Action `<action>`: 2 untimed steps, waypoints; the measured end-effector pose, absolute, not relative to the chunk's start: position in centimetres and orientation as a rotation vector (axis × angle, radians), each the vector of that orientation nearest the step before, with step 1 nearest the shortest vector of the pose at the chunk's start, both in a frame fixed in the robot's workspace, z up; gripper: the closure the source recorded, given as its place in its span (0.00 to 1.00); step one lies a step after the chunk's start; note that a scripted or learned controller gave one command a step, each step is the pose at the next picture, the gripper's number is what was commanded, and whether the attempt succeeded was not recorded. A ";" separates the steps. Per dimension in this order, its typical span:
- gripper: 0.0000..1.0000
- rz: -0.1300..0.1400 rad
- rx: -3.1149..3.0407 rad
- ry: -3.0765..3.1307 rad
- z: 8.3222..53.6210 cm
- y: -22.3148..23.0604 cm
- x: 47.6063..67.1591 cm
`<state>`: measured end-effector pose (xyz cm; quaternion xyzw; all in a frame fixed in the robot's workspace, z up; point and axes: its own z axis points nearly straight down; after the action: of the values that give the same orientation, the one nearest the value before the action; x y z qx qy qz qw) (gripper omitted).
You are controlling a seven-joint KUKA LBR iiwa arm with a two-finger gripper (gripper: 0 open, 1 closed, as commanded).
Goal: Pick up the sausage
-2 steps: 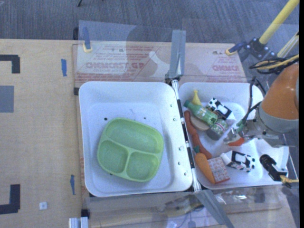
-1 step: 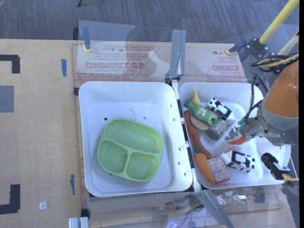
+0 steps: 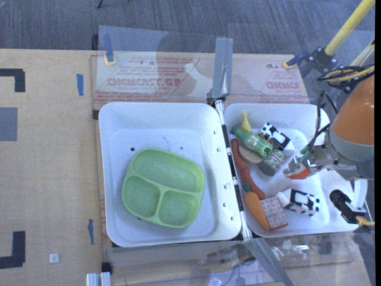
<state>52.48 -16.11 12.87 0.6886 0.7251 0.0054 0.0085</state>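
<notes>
Camera view: sausage (image 3: pixel 243 167), the long reddish-brown one, lies along the left wall of the right bin (image 3: pixel 321 219), mid-frame, w/ a carrot (image 3: pixel 255 206) just below it. Tool (image 3: pixel 299 170) sits over the bin's mid-right, near a small red-orange thing; can't tell if it's wide or narrow. Looks like approach step imo, next it needs to shift left and line up along the sausage.

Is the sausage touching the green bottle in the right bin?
Touching, as far as the camera view shows: the green bottle lies across the upper end of the sausage near the bin's left wall, with no gap visible between them.
</notes>
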 end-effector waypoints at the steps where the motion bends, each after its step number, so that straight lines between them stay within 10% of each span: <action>1: 1.00 0.019 2.151 2.264 13.8 -16.2 52.5; 2: 1.00 -0.001 2.380 2.051 9.2 -20.4 57.1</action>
<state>57.05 -20.44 9.18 0.7576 0.6528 -0.0004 -0.0003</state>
